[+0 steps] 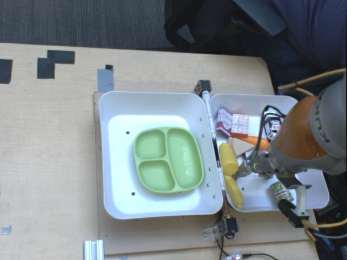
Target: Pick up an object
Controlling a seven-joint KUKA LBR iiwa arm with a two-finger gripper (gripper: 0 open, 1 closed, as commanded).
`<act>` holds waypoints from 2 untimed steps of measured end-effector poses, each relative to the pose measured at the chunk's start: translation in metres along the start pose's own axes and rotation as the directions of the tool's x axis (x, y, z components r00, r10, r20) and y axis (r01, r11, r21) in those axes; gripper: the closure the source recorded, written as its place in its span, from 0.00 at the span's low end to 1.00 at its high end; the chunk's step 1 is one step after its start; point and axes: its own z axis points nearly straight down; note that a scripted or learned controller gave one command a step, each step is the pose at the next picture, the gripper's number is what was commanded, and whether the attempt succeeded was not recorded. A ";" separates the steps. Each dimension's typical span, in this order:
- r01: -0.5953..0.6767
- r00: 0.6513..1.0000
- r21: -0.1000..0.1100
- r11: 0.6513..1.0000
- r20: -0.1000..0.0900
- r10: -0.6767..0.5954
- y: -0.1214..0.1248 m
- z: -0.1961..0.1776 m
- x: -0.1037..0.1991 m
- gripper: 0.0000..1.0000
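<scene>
The gripper (250, 166) sits low in the right bin (320, 196), by the yellow corn cob (228, 160) — whether its fingers are spread, I cannot tell. Best to straddle the cob across its width, clear of the bin wall. Its long axis runs roughly toward the camera — slightly slanted.

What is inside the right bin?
The right bin holds two yellow pieces by its left wall, a red-and-white packet, an orange piece and a small green item. The arm covers the rest.
</scene>
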 end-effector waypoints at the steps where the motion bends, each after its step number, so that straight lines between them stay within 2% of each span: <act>1: 0.007 1.000 -0.003 1.000 -0.008 -0.007 0.003 -0.011 0.004 1.00; 2: 0.007 1.000 -0.003 1.000 -0.008 -0.007 0.003 -0.011 0.005 0.00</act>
